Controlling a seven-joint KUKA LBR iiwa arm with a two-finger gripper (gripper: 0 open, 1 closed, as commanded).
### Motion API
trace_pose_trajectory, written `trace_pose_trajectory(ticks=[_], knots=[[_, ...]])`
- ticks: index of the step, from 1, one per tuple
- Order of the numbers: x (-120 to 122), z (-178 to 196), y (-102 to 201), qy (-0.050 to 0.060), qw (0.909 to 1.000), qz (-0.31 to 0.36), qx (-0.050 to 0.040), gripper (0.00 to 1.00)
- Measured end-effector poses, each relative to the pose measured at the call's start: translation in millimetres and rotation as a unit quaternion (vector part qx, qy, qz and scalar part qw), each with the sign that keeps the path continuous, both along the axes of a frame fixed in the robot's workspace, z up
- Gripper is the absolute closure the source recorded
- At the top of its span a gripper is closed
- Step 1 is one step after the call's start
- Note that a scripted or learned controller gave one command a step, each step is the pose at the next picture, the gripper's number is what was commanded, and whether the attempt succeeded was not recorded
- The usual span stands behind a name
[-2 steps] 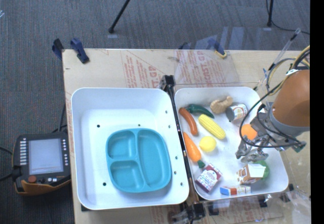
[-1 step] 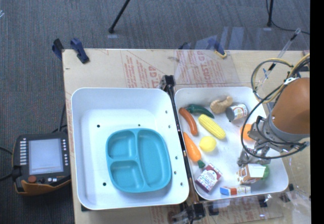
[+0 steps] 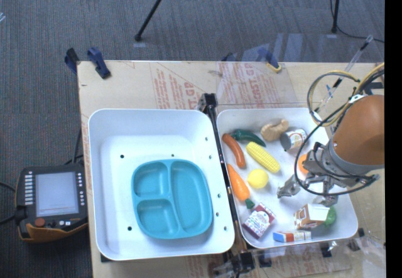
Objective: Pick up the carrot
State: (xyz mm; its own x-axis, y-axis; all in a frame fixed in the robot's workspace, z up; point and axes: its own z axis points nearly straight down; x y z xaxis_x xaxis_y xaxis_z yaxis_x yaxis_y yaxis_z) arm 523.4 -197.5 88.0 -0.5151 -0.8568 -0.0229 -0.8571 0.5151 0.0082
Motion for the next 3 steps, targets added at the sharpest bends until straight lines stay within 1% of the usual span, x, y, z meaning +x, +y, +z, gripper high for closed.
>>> trace_pose_trajectory(ticks=[1, 2, 3], knots=[[41.8, -0.1, -10.2, 0.002, 0.9943, -0.106, -0.0088, 0.00], [43.3, 10.0, -8.2, 0.001, 0.9942, -0.107, -0.0067, 1.00], [108.4, 124.9, 44.5, -0.002, 0.9771, -0.213, -0.0084, 1.00]])
